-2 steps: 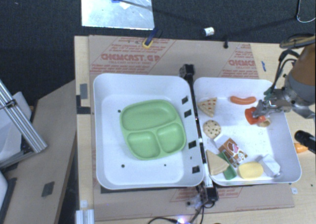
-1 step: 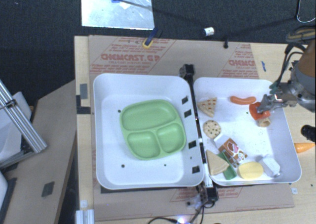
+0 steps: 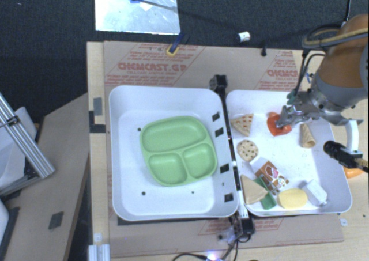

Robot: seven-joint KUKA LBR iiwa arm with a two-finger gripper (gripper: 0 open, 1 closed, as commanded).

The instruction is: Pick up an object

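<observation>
I see the gripper (image 3: 286, 117) low over the upper part of the right bin (image 3: 346, 192), arm coming in from the right w/ the orange band above the wrist. Gripper sits right on top of a red-orange object (image 3: 279, 126), prob. a toy tomato slice; dark fingers overlap its upper edge, but I can't tell if they're open, closed, or actually pinching it. The red piece looks to lie on the bin floor.

Just right of it, a tan cone (image 3: 306, 136) lies tilted. To the left, near the divider, a pizza wedge (image 3: 243, 123), and below that a round cookie (image 3: 247, 150). Further down: a small brown-and-white packet (image 3: 272, 175), a tan triangle piece (image 3: 252, 189) w/ a green bit (image 3: 267, 201) touching it, a yellow oval (image 3: 293, 198), and a white block (image 3: 316, 191) near the bottom right corner.

Left bin (image 3: 124, 116) holds a green 3-compartment tray (image 3: 176, 149), roughly centred.
</observation>
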